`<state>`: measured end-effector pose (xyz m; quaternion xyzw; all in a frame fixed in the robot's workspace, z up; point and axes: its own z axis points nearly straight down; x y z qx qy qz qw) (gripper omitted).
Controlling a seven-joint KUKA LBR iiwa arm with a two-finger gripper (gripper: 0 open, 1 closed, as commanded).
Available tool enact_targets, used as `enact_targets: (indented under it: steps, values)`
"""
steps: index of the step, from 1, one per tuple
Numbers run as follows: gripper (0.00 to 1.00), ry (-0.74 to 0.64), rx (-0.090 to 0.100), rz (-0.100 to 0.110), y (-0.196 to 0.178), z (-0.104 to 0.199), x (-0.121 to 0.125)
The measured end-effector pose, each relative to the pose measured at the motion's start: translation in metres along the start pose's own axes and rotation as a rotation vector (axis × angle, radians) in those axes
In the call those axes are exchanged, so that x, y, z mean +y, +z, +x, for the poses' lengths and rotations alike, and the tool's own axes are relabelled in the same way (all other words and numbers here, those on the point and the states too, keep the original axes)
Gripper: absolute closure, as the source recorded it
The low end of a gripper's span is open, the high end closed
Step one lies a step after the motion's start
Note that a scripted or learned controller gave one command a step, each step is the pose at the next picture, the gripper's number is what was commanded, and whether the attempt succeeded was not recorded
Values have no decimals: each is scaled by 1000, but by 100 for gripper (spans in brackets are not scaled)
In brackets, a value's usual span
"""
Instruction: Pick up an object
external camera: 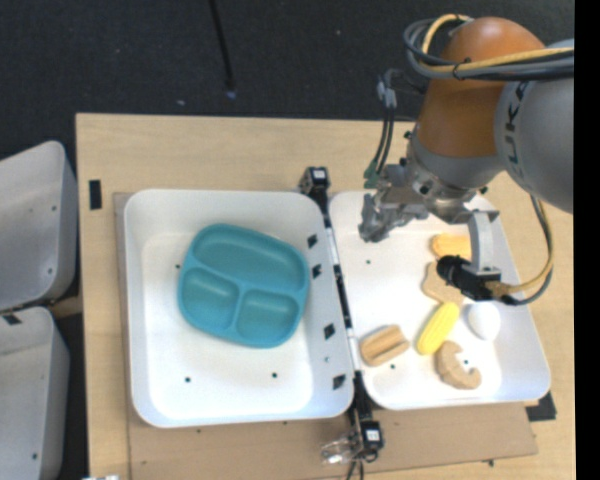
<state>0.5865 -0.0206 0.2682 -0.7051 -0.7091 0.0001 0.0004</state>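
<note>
Two white bins sit side by side on a tan bench (pixel 100 158), arm (pixel 480 78) reaching in from 3 o'clock with its gripper (pixel 377 223) over the upper left corner of the right bin (pixel 520 368), around 10 o'clock within that bin; the view does not show whether the gripper is spread or pressed together, and nothing is seen held by it. Candidate things to pick are clustered at 4 to 5 o'clock from the gripper, well apart from it: a yellow banana-like piece (pixel 438 328), a tan bread-like block (pixel 384 345) just left of it, a brown curved piece (pixel 457 366) near the lower edge, a white egg-like thing (pixel 482 320) and an orange piece (pixel 450 244) higher up. They lie loose and flat, probably scattered so any one can be grabbed from above. The left bin (pixel 150 388) holds a teal divided plate (pixel 244 285) lying flat at its centre, likely a distractor or drop spot. Bench sits on a dark floor (pixel 180 38), with pale grey panels (pixel 20 228) at 9 o'clock. The pick looks not yet started
</note>
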Motion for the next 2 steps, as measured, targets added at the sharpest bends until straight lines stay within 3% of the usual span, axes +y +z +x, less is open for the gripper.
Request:
enact_targets:
  steps: [2]
  values:
    - [100,-1,1,0,13,91,-29]
